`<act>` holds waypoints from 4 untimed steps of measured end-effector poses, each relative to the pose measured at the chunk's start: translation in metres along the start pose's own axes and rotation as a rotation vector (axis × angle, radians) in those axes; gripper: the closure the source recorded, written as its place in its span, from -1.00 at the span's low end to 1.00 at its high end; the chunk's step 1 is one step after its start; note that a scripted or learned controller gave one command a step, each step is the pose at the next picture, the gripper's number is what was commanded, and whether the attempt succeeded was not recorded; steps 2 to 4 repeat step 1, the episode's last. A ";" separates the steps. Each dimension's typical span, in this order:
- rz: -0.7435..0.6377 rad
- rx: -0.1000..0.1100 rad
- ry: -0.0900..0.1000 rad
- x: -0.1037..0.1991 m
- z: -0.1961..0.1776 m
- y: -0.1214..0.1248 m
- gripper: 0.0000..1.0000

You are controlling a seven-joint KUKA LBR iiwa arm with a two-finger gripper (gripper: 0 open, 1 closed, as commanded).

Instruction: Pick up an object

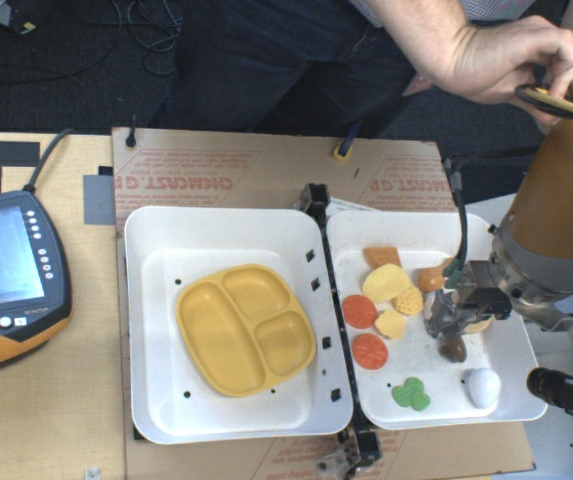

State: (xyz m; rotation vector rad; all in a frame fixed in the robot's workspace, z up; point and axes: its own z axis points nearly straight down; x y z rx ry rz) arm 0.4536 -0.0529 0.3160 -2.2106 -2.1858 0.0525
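A: Where's the gripper [453,330] at?

B: Down low in the right bin [511,408], near that bin's middle. Whether it is open or closed I can't tell — the dark metal there blurs together — and I see nothing clearly held.

A: So nothing picked yet?

B: I'd judge not. Everything seems to lie on the bin floor. The reach looks done; the grasp and the lift are left, as far as this shows.

A: What's closest to it?

B: A small brown piece [454,349] right under the tip — likely the target, though that's a guess. It's dark, rounded, partly hidden. Just to its left lie a yellow piece [386,284], a corn cob [409,301], a small yellow wedge [391,325] and an orange block [383,256] above them.

A: And further out?

B: Two red slices [360,311] [370,350], a green piece [411,395] near the front, and a white egg [482,387] in the front corner. The left bin [156,238] holds a yellow divided tray [248,327].

A: Anything outside the bins?

B: A person's hand [491,58] up top, over the arm, and a pendant [11,273] far left.
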 end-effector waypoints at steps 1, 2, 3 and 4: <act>-0.017 -0.015 0.003 0.052 -0.010 0.015 1.00; -0.017 -0.015 0.003 0.052 -0.010 0.015 1.00; -0.017 -0.015 0.003 0.052 -0.010 0.015 1.00; -0.017 -0.015 0.003 0.052 -0.010 0.015 1.00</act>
